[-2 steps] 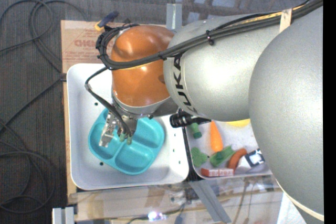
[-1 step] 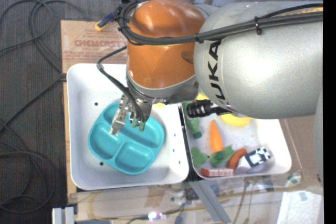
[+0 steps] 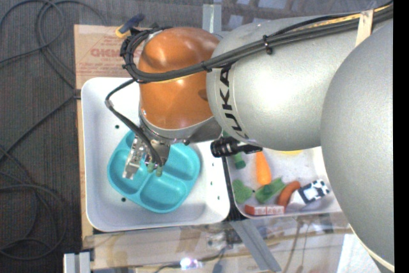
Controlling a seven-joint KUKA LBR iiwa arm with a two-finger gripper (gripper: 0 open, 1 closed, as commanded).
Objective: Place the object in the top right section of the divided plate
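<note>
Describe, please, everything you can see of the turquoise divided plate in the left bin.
The divided plate is turquoise, glossy like plastic, with rounded corners and raised ridges splitting it into sections. It lies flat on the floor of the left white bin, turned at an angle to the bin's walls. The gripper hangs over its upper left part and hides it; whether they touch cannot be told. The sections in view look bare.

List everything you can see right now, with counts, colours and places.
plate: 1, teal, divided, in left bin
left bin: 1, white, holds the plate
right bin: 1, white, holds the small items
carrot: 1, orange, right bin
green pieces: several, right bin
red items: 2, right bin, near front
black-and-white item: 1, right bin
cables: several, black and white, on floor
arm: 1, grey with orange band, over both bins
claw: 1, metal, above the plate
</note>
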